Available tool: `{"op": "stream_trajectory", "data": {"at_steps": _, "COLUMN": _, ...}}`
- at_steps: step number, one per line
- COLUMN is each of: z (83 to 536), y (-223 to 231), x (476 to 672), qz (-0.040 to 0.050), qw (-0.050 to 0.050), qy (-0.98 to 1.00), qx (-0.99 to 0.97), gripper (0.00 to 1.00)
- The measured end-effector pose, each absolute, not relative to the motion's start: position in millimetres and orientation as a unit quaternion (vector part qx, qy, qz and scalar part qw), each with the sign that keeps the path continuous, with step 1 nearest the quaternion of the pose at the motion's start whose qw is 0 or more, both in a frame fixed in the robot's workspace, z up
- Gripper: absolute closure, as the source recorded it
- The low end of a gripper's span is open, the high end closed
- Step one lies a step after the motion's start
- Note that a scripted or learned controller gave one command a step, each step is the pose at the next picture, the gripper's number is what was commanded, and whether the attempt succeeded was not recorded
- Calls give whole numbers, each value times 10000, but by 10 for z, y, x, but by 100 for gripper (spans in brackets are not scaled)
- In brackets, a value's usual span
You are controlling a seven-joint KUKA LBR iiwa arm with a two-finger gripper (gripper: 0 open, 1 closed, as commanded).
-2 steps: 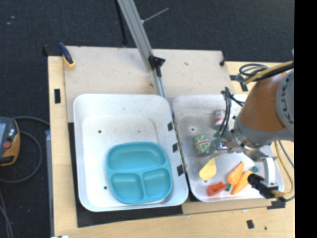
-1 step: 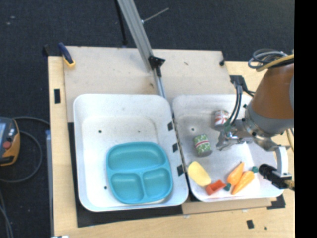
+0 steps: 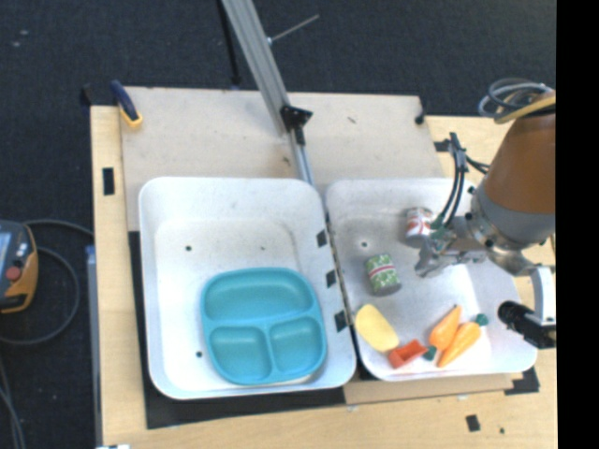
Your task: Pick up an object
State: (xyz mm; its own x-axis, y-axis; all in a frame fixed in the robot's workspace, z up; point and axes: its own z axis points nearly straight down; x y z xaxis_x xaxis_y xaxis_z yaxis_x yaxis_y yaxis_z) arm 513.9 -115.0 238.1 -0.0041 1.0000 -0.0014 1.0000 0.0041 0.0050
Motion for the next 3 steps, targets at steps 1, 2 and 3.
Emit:
{"op": "stream_trajectory", "data": {"at_steps": 1, "z": 2390, "y": -731, "x": 5224, "qz": 11, "qw": 9, "qy": 7095, "qx": 7047, "gripper": 100}}
{"op": "stream_trajectory", "data": {"at_steps": 2, "z": 2494, "y": -189, "x": 5315, "qz": 12, "qw": 5, "qy": 7100, "qx": 7042, "gripper": 100}}
{"op": "stream_trajectory", "data": {"at_steps": 3, "z": 2377, "y": 297, "x": 5378, "qz": -2, "qw": -6, "qy": 7094, "qx": 7048, "gripper": 100}}
